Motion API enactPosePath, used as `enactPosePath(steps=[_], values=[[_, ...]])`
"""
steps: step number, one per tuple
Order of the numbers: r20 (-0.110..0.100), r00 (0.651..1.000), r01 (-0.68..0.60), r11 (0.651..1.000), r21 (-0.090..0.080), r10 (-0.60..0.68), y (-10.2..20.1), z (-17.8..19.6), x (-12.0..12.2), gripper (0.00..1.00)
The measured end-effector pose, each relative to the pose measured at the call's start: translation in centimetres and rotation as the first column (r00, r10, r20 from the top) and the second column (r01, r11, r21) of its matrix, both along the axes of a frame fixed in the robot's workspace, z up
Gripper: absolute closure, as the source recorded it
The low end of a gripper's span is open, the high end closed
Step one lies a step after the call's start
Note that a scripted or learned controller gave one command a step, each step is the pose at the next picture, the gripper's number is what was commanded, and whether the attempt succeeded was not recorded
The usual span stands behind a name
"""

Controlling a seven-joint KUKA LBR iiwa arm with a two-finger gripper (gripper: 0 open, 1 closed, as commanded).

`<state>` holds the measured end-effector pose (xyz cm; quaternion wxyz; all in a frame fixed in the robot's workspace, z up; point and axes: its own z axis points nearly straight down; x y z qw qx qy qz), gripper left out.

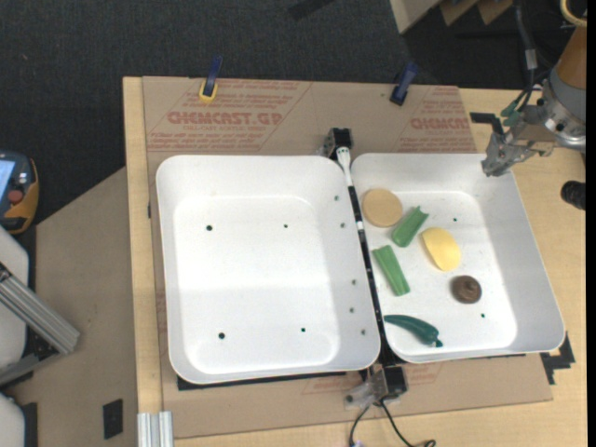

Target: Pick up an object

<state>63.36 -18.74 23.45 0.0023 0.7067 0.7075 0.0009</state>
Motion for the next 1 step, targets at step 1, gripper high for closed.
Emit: enactPosePath(steps=[1], values=[[0.003,1.0,0.005,1.0,-0.003,-0.005,-3.0,7.53,-5.68,1.0]])
